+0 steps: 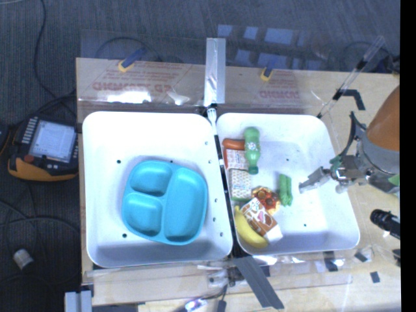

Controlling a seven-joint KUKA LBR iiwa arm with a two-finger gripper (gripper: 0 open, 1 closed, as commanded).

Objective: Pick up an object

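Hovering metal gripper (318,178) | smooth white bin (305,125) | rounded blue plastic tray (164,200)

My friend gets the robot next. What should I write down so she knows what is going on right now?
Tool: over the right bin, near its right side, with nothing between its fingers.
Things: green bottle, small green piece, banana and some food packets, all in the left part of the right bin. The blue divided tray sits in the left bin.
Done: nothing picked up yet.
Left: move to one item, probably the small green piece since it is closest, grab it and lift.
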